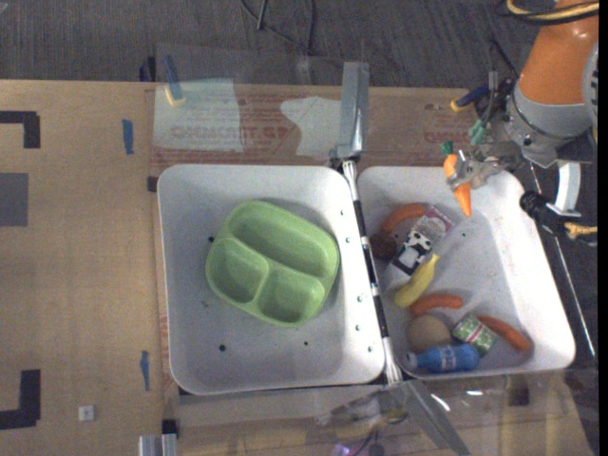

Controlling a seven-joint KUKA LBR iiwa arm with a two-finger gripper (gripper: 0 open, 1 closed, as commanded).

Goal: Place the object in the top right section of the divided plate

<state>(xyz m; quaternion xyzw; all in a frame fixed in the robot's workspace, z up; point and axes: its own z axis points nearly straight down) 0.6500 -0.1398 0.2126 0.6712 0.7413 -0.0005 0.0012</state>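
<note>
Claw and carrot are seen together at the far right corner of the right bin (546, 283). The gripper (464, 174) is hanging below the grey wrist and the orange band of the arm (560, 60), above the bin's far edge. Between its fingers a small orange carrot (462, 198) is pinched; the carrot is pointed downward and is held above the bin floor, apart from the other things.

On the floor of the right bin several toy foods are laid. An orange-red sausage (404, 216) is placed near the far left part, touching a small milk carton (421, 242) with black and white spots. A yellow banana (417, 282) is set just below the carton, and a second sausage (436, 302) beside it. Nearer the front edge a round brownish ball (428, 332), a blue bottle (445, 358), a small green can (471, 332) and one more orange sausage (508, 333) are found close together.

The green divided plate (273, 261) is placed in the middle of the left bin (190, 340), turned at a slant, with one large section and two smaller ones. It is well apart from the carrot.
</note>
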